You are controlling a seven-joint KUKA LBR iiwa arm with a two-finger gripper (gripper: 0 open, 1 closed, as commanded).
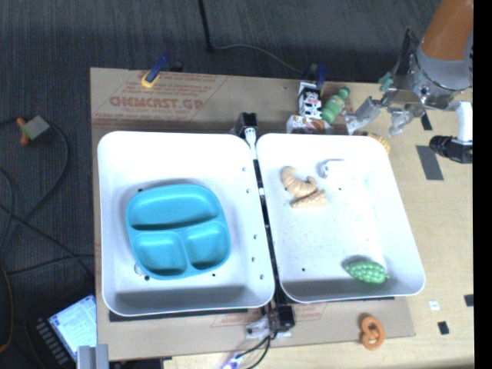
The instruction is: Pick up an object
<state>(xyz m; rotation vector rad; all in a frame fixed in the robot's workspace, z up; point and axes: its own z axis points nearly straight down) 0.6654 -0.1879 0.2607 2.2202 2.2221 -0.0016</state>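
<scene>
Two white bins: left bin [115, 206] with one blue divided tray [178, 229], right bin [400, 229] with tan croissant-ish pieces [302, 189], one green bumpy thing [365, 270]. Gripper [378, 118] above the far right corner, fingers spread, holding nothing.

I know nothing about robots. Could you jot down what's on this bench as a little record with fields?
left bin: blue divided tray
right bin: tan croissant-like toys, small white piece, green bumpy toy
gripper: open, above the right bin's far right corner, holding nothing
bench, beyond the bins: small toys
bench, near edge: orange ring
</scene>
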